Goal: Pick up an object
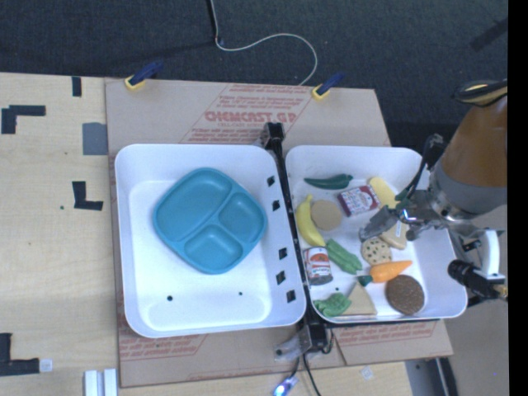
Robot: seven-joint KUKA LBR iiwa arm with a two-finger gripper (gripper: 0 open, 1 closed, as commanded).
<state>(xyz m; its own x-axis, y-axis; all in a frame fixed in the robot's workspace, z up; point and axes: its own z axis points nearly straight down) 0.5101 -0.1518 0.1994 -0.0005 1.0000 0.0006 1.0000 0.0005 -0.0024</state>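
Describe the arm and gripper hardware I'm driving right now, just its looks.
The arm is bulky, with an orange band above a grey wrist section. A dark cable runs along its side. The gripper is grey metal with slim fingers, and there are white and black fittings lower on the wrist.

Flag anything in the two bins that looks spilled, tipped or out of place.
Nothing looks spilled or damaged. The small can lies on its side by the divider in the right bin, and the toy food sits in a loose jumble. The blue plate lies flat, rotated askew, in the left bin.
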